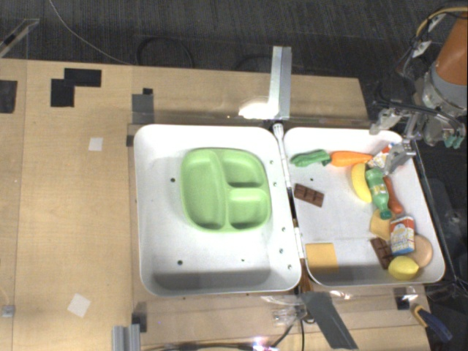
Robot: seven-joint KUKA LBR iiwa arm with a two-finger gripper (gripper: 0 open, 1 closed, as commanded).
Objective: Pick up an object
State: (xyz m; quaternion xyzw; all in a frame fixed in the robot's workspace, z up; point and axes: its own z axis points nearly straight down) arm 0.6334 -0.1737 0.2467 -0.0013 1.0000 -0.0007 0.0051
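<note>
From my remote seat, nearest the camera's edge of the right bin (322, 229) lay a yellow lemon (403, 268), a tan round piece (422, 250) touching it, a small carton (401, 238) and a dark chocolate bar (380, 252), all well below the end effector (398, 156) in the view. A flat tan cracker square (321, 255) sat further to its left, against the bin's near wall. Closer up to the end effector, a green bottle (376, 187) lay beside a banana (359, 183), with a reddish sausage-like piece (393, 198) just to the bottle's right. A second chocolate piece (308, 194) rested well to the left, near the divider. The end effector itself hung over the far right corner of that bin, by the bottle's top; whether its jaws were spread or pressed together I could not tell, and I saw nothing pinched in it. Level with it to the left lay a carrot (352, 158) and a green pepper (310, 157). The left bin (157, 218), well apart from the end effector, held a green divided plate (223, 189). Both bins sat on the wooden surface (66, 218).
</note>
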